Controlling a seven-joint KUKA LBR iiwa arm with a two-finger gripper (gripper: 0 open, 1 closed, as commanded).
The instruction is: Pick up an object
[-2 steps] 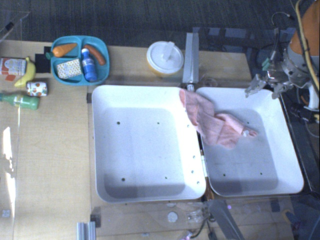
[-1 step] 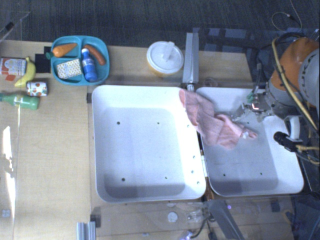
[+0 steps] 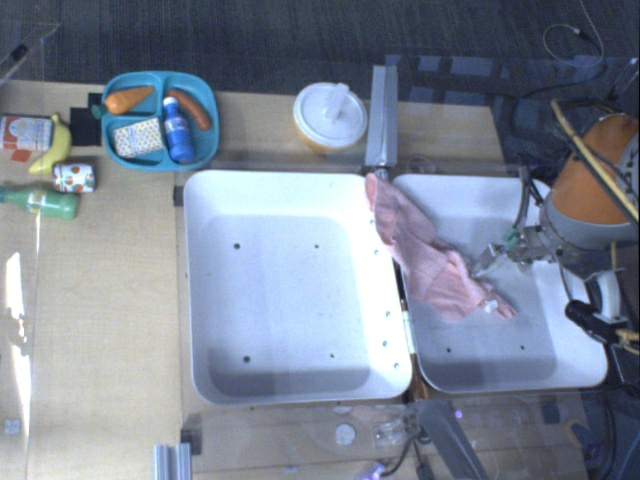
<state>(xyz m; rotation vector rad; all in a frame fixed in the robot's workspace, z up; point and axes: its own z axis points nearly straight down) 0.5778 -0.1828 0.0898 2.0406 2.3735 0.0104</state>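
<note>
1. fingers of the arm sit low in the right bin, just beside the right edge of the pink cloth; we cannot tell whether they are apart or together, since they are small and blurred
2. we see the grey arm with its orange band reaching in from the right, over the right bin's right rim
3. the pink cloth lies crumpled in the right bin, running from the bin's upper left corner, where it drapes over the rim between the two bins, down to about the middle of the bin floor
4. we see the left bin just beside the right one, its white floor bare
5. on the desk behind the left bin stands a white lidded cup
6. to the left of it we see a blue divided tray holding an orange carrot-like toy, a blue bottle and other small items
7. at the far left of the desk lie a yellow banana, a small can and a green bottle, close together
</note>
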